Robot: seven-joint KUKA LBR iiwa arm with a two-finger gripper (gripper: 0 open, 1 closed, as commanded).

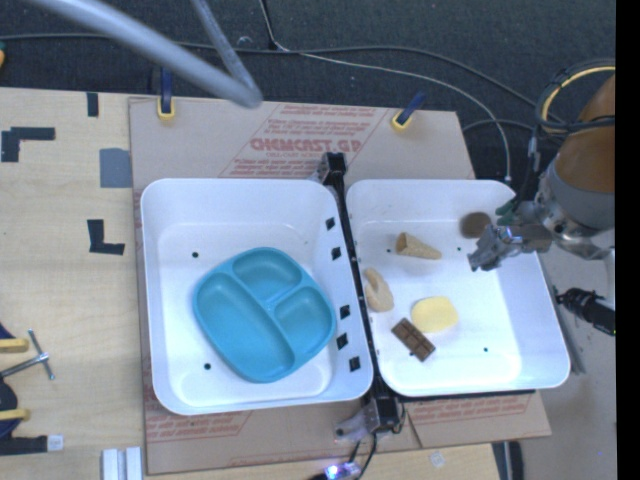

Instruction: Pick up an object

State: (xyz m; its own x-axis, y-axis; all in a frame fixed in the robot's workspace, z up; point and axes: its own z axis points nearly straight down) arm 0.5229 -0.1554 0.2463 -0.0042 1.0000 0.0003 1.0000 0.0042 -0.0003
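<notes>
Tabletop (60,168): pale wood, carrying a cardboard sheet (300,133) on which both bins rest.

Left bin (160,268): white, shallow; holds one blue divided plate (262,313), lying flat and turned at a slant.

Right bin (520,348): white, shallow, touching the left bin along a black centre divider (345,268). All the small candidates lie in here.

My arm (585,183): grey with the orange band, entering over the right bin's right wall.

My hand (490,251): low over the upper right part of the right bin, pointing left and a little down in the view. I cannot tell whether it is parted or closed; nothing is visibly held in it.

Yellow rounded piece (435,315): mid-bin, down and to the left of my hand, apart from it.

Tan wedge (417,247): directly left of my hand at nearly the same height in the view, long axis running left-right, pointed end left.

Beige pastry-like piece (377,290): beside the divider, farthest from me.

Brown bar (412,339): touching or just below the yellow piece, long axis diagonal.

Brown round item (476,224): just beside my hand, up and to its left; the nearest thing, so I judge it the likeliest pick, needing only a short shift that way.
</notes>
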